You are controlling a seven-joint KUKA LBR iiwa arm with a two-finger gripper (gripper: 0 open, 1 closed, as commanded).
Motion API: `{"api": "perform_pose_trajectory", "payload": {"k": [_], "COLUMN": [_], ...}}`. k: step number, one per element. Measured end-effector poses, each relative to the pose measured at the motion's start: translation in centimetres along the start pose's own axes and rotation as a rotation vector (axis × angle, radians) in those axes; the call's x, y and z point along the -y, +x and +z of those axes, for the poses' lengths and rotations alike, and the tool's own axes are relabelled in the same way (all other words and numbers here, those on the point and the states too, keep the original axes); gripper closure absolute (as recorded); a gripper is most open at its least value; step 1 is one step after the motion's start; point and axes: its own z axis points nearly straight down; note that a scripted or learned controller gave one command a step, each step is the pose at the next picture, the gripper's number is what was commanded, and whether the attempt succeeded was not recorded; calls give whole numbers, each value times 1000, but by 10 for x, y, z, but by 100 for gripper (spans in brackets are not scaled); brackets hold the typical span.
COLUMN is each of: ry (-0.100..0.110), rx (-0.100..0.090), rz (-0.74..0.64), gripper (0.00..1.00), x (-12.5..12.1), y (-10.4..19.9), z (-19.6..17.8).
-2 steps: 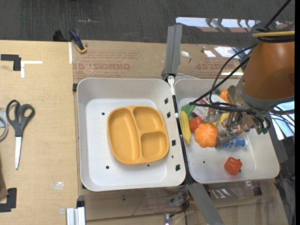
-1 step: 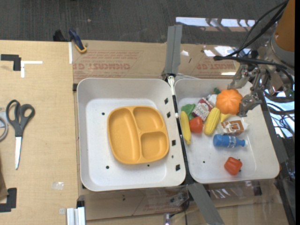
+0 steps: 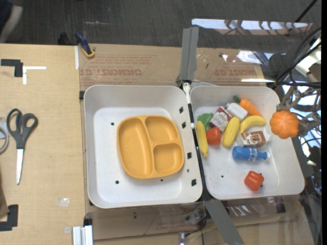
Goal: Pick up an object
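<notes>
Two bins [image 3: 92,152], one divided plate [image 3: 150,146]

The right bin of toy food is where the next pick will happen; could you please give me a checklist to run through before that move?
1. Targets available in the right bin: ok, several toys lie in it.
2. An isolated target: ok, the red pepper lies apart from the rest near the front wall.
3. Blue bottle reachable from above: ok, it lies on its side with nothing on top.
4. Room around the corn cob: not ok, it is packed against the neighbouring toys.
5. Orange pumpkin at the right wall, resting or held: cannot tell.
6. Yellow plate in the left bin: ok, it lies flat.
</notes>
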Motion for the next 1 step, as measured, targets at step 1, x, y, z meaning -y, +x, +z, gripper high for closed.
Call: {"api": "perform_pose_trajectory", "payload": {"k": [1], "ry": [0], "rx": [0], "rz": [76], "gripper": [100], "x": [-35], "y": [-29], "z": [226]}}
